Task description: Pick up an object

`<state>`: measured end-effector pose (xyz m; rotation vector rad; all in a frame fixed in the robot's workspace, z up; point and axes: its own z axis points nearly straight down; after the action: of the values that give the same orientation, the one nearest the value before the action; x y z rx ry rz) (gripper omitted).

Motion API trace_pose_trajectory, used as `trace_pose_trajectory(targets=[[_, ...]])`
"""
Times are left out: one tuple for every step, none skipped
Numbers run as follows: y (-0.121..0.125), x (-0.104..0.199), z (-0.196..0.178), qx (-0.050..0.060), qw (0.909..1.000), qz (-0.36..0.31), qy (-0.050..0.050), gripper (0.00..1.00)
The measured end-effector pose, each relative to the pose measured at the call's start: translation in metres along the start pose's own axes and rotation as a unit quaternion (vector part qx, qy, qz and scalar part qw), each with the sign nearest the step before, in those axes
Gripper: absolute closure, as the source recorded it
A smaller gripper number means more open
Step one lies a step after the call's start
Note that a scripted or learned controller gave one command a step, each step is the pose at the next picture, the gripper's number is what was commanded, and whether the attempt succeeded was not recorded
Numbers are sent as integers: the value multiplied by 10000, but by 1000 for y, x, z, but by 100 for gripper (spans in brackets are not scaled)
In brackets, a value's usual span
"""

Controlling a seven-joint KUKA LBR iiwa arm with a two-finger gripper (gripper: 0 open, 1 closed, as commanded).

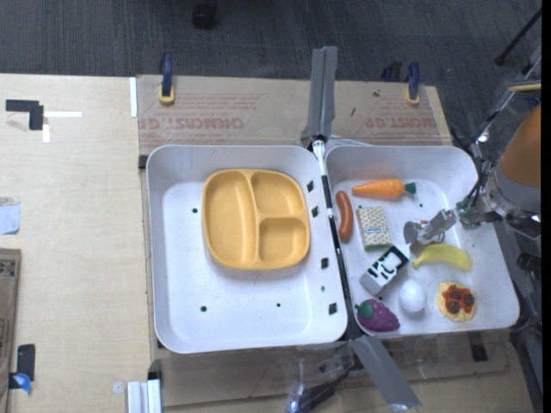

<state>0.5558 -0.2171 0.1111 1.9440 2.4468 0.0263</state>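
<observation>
Currently: left bin (172, 308) holds a yellow divided plate (256, 218). Right bin (379, 157) holds carrot (379, 189), banana (442, 257), sausage (344, 215), black-and-white box (383, 269), purple fruit (377, 316), pizza slice (455, 300), white egg (412, 297). Gripper (424, 231) sits low just above the banana, fingers slightly apart, nothing between them.

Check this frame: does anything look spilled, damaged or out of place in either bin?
Nothing stands out. The yellow tray lies flat in the left bin. The carrot, sausage, banana and egg lie loose but intact in the right bin, near the gripper.
</observation>
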Motion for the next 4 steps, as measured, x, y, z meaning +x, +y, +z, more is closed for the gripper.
trace_pose_trajectory(targets=[[-26,12,19,124,9997,-210,28,0],[-26,11,10,125,9997,-187,26,100],[-26,11,10,125,9997,-187,26,0],[-71,16,19,129,9989,-454,65,0]])
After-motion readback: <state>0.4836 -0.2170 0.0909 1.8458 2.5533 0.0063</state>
